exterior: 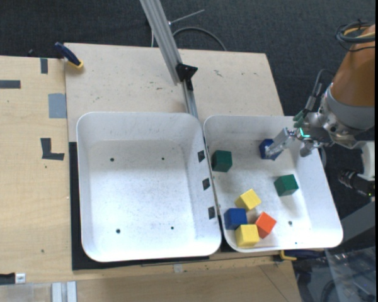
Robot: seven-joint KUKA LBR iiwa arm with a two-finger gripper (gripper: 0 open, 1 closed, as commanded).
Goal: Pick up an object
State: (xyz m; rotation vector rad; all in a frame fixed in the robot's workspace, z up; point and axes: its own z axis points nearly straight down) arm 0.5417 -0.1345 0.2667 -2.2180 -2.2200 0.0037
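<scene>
Pale wood makes up the surface (pixel 132 74), and on it sit two white bins side by side: the left bin (pixel 88 168) and the right bin (pixel 321 212), where all the blocks lie. Reaching in from the right, the arm (pixel 359 87) has its pincer (pixel 278 145) low over the far part of the right bin, and a small blue block (pixel 266 148) sits right at its tip. The block looks to be between the fingers, so I judge the pincer clamped on it (the view is small and blurred there, so the grip may be only partial).

By that reading the step in hand is the grasp itself, or the first of the lift. What the next move calls for is a straight rise clear of the bin floor, with the grip kept firm, since a corner hold could let the block slip.

Other blocks lie away from the pincer: a dark green block (pixel 222 160) off to its left, a second green block (pixel 286 184) just below it, and nearer the front a cluster of a yellow block (pixel 249 199), a blue cube (pixel 235 217), an orange block (pixel 265 223) and another yellow cube (pixel 247 234), packed close together. None of them touches the pincer, and nothing stands over it, so the way up seems clear. The bin's right wall is close beside the arm.
</scene>
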